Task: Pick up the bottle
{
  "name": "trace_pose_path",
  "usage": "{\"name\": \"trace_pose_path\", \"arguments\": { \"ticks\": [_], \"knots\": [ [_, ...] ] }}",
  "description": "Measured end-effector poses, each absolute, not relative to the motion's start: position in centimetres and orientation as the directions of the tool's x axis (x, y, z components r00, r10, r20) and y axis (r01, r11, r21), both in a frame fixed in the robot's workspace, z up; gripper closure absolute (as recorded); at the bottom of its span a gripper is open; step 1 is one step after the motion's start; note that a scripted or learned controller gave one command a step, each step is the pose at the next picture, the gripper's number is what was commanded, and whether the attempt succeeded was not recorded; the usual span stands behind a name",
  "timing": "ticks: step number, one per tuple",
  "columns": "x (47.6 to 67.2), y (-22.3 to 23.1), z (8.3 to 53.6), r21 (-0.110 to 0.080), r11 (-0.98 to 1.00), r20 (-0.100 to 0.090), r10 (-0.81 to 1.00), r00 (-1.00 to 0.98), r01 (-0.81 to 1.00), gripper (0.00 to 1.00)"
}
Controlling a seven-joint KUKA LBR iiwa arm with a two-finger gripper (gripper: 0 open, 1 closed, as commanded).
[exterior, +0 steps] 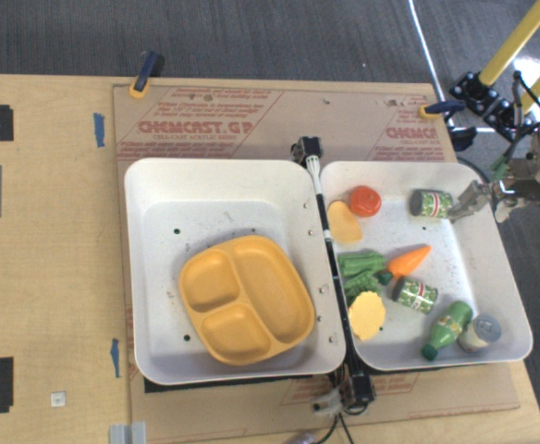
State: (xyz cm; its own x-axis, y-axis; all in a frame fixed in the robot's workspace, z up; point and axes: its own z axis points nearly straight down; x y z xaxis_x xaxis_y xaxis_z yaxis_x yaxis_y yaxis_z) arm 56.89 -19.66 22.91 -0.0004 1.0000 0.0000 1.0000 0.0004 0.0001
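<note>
The green bottle (447, 329) lies on its side in the near right corner of the right bin (515, 303), neck toward the front. My gripper (481, 209) hovers over the right bin's far right rim, well behind the bottle. It is open with nothing between its fingers, and one fingertip (461, 205) is close to a small green-labelled jar (431, 203).
The right bin also holds a red tomato (364, 201), a carrot (409, 260), green vegetables (361, 271), two yellow slices, a second labelled jar (413, 293) and a grey can (480, 331) touching the bottle. A yellow divided plate (244, 298) sits in the left bin.
</note>
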Motion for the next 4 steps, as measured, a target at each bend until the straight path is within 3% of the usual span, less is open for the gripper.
{"name": "trace_pose_path", "arguments": {
  "ticks": [1, 2, 3, 4],
  "knots": [
    [55.3, -11.5, 17.1, -0.002, -0.086, 0.001, 0.996, 0.086, 0.996, 0.00],
    [54.1, -3.2, 18.5, -0.004, -0.308, 0.001, 0.951, 0.308, 0.951, 0.00],
    [54.1, -3.2, 18.4, -0.004, -0.309, 0.001, 0.951, 0.309, 0.951, 0.00],
    [50.0, 0.7, 18.5, -0.005, -0.580, 0.000, 0.815, 0.580, 0.815, 0.00]
  ]
}}
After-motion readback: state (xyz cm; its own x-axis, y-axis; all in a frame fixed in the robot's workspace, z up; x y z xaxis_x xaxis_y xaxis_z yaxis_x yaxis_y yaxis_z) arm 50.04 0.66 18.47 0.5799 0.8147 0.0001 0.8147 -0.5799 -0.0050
